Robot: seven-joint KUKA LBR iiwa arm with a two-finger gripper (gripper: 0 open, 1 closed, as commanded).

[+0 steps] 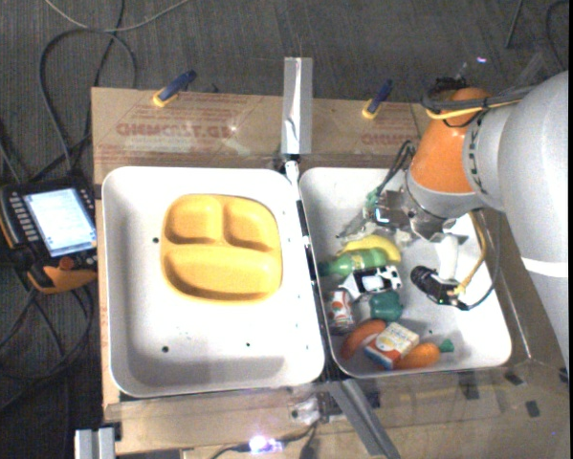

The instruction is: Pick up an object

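The right bin [487, 338] holds a heap of small toy items: a yellow banana [370, 249], a green piece [337, 266], a black-and-white item [377, 280], a teal block [385, 305], a small red can [341, 310], a red-orange piece [363, 335], a small carton [393, 344] and a carrot [423, 354]. My gripper [384, 210] hangs under the orange wrist band over the back of this bin, just above and behind the banana. Its tips are lost among cables and metal parts.
The left bin [133, 352] holds a yellow divided tray [224, 247]. A handheld screen unit [52, 223] lies left of the bench. The grey arm covers the right bin's right side, and a black cable end [435, 286] dangles beside the heap.
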